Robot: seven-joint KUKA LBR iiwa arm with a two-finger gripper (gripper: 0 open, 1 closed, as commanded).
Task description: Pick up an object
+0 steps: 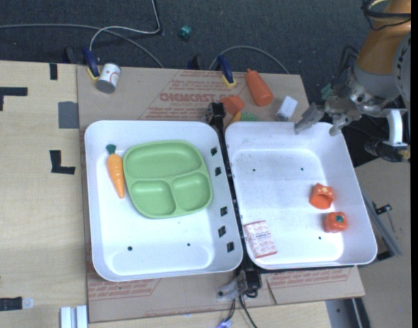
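The arm (383, 53) reached in from the right, its orange band high at the far right corner of the scene. Its gripper (323, 119) hung over the far right corner of the right bin (284, 176), just above the rim. The two fingers (306, 122) stood spread apart with nothing between them, so the claw was released and held no object.

In the right bin lay three things. An orange toy (322, 196) sat near the right wall, about midway between far and near. Just nearer than it, and a little to the right, lay a second orange piece with a green spot (335, 221). Both were well apart from the gripper. A small card with red print (259, 238) rested by the near left corner of that bin.

The left bin (100, 238) held a green divided plate (168, 178) in its far half. A toy carrot (115, 172) lay just left of the plate, its green top pointing far.

Beyond the bins, on the brown cardboard (182, 94), an orange bottle-shaped toy (259, 88) lay tilted behind the right bin. A small orange piece (233, 105) sat near the far end of the gap between the bins, and a pale grey block (287, 106) lay to the right of the bottle. A small white can (108, 76) lay at the far left corner of the cardboard, beside a blue clamp (92, 63).
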